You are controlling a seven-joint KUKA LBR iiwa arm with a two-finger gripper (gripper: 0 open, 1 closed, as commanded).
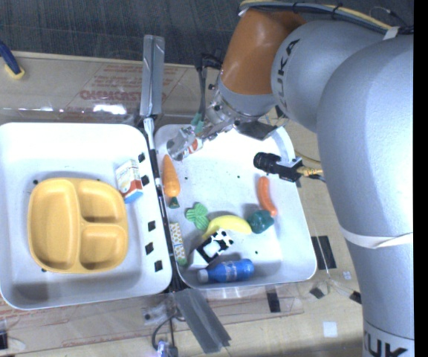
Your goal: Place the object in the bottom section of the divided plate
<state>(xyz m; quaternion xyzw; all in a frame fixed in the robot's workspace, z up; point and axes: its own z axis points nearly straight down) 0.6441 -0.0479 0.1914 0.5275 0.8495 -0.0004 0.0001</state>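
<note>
A: So, logging the moment. Where is the arm [325, 73] sitting?

B: It is reaching in from the right and hanging over the top left corner of the right bin [303, 255]. The hand [186, 141] is pointing down toward that corner, just above the carrot [170, 178]. There is something small with red and white on it at the tip, but I cannot tell whether the fingers are apart, together or clamped on it.

A: And the target?

B: The yellow divided plate [78, 223] is lying flat in the left bin [6, 199], well apart from the hand. Its sections are looking bare. A small carton [128, 179] is leaning just beside its upper right edge, not in it.

A: Which object is meant?

B: Unclear from the task line. My judgement: the one under the hand, since the arm is hovering there. The rest are crowding the lower half of the right bin: a sausage [266, 195], a banana [227, 224], a green piece [196, 214], a teal lump [259, 221], a black and white toy [218, 245] and a blue bottle [229, 271] along the bottom wall.

A: Why the spread?

B: Probably tipped in loose, so each is lying flat and reachable from above.

A: Surroundings?

B: The bins are resting side by side on a surface [65, 80] covered with printed board, a grey bar [151, 80] running between them. A blue clip [7, 58] is lying at the top left.
</note>
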